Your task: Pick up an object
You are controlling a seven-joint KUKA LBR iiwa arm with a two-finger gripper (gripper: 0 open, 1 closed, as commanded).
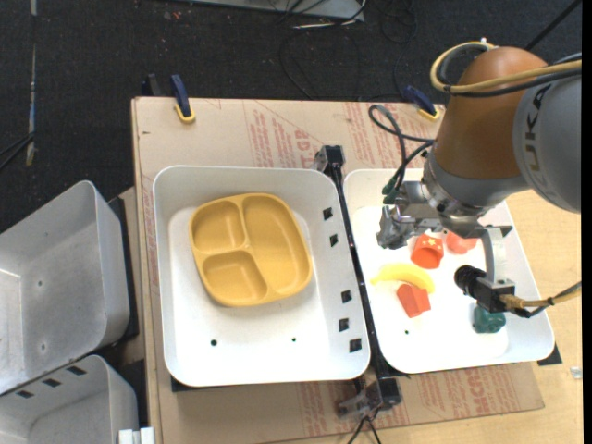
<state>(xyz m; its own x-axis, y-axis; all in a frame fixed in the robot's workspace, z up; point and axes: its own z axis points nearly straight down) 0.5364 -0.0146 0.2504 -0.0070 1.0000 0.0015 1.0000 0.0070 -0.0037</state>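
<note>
Inside left bin [176,248], yellow divided plate [250,248].

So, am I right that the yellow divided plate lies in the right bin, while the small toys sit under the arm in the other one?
Not quite: the camera view shows the plate in the left bin. The toys, such as the banana and red block, lie in the right bin under the arm.

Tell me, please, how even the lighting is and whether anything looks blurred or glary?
Camera view: soft, even light; the yellow divided plate sharp in the left bin; faint sheen on the arm's orange band; small items under the claw slightly soft; dark floor beyond the bench.
</note>
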